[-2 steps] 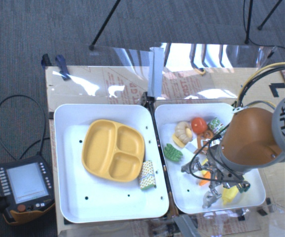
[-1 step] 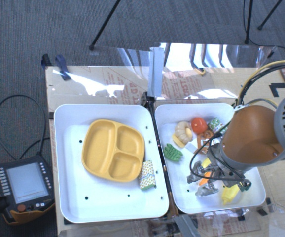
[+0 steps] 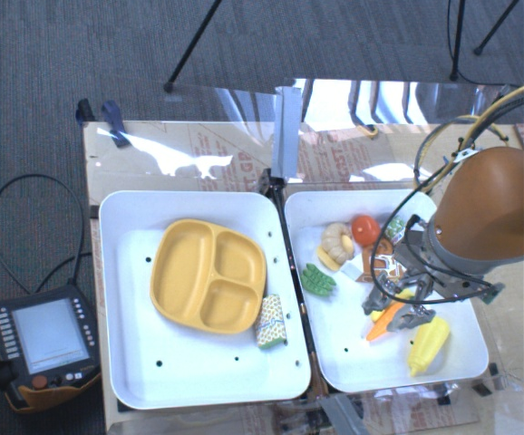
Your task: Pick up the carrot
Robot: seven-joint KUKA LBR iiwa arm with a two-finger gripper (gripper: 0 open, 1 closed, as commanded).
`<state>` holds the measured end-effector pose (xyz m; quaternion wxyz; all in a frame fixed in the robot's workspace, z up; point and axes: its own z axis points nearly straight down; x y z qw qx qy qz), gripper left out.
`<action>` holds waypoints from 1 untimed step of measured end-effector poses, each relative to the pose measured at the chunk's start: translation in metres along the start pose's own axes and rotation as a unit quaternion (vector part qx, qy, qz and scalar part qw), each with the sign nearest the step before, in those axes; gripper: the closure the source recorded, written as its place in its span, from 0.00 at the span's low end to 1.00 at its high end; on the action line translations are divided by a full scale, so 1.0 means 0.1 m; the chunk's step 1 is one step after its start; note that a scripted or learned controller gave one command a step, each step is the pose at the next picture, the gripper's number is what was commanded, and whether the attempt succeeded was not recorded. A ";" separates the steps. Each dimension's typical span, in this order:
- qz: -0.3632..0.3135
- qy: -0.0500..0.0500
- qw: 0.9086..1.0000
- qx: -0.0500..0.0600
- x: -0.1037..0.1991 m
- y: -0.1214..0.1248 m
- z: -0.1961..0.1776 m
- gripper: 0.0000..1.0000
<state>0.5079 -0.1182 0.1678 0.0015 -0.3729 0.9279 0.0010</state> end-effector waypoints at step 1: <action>0.020 0.000 1.000 0.001 -0.34 0.35 -0.53 1.00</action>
